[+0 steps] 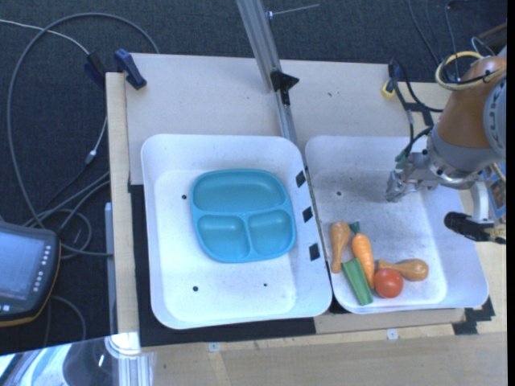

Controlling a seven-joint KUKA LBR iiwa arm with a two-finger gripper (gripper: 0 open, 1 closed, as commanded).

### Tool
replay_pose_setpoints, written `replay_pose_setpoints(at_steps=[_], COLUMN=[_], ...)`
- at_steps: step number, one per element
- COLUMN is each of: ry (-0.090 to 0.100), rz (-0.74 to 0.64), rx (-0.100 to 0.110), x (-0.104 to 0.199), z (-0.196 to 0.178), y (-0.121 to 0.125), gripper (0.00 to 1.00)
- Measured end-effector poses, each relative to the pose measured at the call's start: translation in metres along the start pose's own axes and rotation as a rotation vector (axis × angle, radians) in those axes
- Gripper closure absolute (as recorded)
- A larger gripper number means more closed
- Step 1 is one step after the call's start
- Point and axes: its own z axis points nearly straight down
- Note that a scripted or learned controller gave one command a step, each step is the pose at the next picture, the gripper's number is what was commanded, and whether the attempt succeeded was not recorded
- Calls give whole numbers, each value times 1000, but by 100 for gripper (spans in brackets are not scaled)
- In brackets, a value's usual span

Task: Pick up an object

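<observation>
Several toy foods lie together at the near edge of the right bin: a tan drumstick-like piece, an orange carrot, a green vegetable, a red tomato and a tan-orange squash. My gripper hangs over the bare far part of this bin, well beyond the food and a little right of it. Nothing is seen in its grasp.
The left bin holds a blue divided plate at its centre. A slanted metal pole rises from the bench behind the bins. Cables and a blue clamp lie at the bench's far left corner.
</observation>
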Motion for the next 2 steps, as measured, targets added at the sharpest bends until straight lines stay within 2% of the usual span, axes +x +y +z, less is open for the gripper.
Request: replay_pose_setpoints(at_steps=[1, 2], ry=[-3, -4], rz=[-1, 0], rx=[-6, -7], x=[-1, -2], z=[-53, -116], y=[12, 8], gripper=[100, 100])
